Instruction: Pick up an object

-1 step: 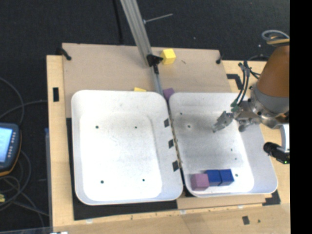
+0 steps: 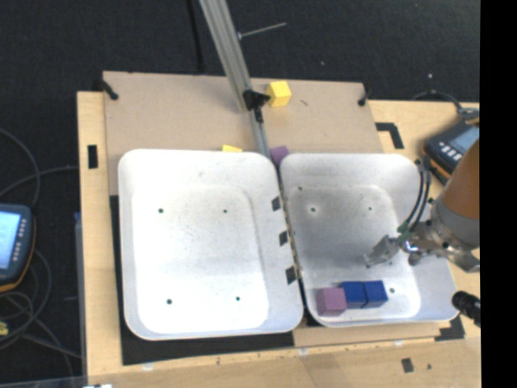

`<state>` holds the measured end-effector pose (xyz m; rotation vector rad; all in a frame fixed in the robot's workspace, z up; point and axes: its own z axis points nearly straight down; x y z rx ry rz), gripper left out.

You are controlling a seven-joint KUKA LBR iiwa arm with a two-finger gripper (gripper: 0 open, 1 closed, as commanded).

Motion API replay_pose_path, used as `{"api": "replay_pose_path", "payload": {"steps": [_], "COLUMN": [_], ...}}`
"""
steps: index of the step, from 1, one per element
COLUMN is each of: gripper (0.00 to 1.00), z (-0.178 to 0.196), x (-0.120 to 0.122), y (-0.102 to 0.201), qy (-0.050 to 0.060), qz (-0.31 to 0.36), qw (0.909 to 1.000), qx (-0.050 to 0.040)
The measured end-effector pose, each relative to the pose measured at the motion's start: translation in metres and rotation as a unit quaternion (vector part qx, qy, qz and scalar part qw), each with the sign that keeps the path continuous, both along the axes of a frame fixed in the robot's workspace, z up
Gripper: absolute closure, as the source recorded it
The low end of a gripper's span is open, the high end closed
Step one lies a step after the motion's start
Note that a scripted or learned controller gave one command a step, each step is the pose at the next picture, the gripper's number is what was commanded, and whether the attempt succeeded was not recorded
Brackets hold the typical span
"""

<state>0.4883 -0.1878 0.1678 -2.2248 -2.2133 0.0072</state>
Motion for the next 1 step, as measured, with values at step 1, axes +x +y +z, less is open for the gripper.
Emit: {"api": "replay_pose_path", "payload": {"steps": [1], "gripper": [0.00], "z": [0.0584], "x": [-0.0029], "y": [-0.0176], "qy": [-0.007], "qz": [0.001], "qw": [1.0000], "qx": [-0.0020]}}
